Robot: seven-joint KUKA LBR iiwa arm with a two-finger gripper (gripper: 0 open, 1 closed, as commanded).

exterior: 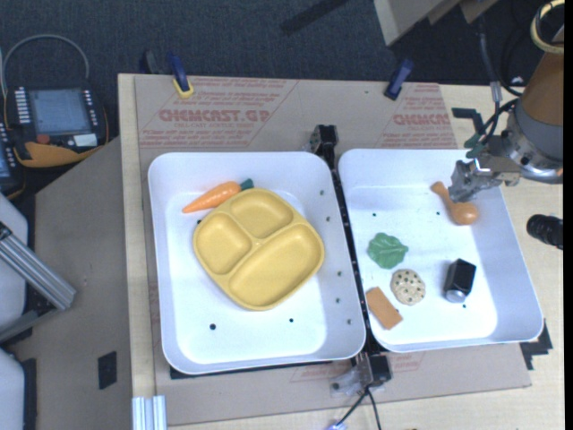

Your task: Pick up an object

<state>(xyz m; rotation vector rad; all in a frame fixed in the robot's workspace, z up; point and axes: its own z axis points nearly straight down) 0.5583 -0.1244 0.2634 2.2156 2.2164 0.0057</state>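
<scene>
Where end effector (467, 186) hovers, orange-tan spoon-like piece (457, 206), right bin (510, 267).

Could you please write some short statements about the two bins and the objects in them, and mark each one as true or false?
1. The yellow divided plate lies in the left bin. True.
2. The carrot lies in the right bin. False: it lies in the left bin, beside the plate's far edge.
3. The cookie lies between the green leaf and the black object. False: it lies nearer the camera than the leaf, with the black object to its right.
4. The gripper is above the right bin's far right area, near the orange spoon-like object. True.
5. The plate holds food. False: its compartments are bare.
</scene>
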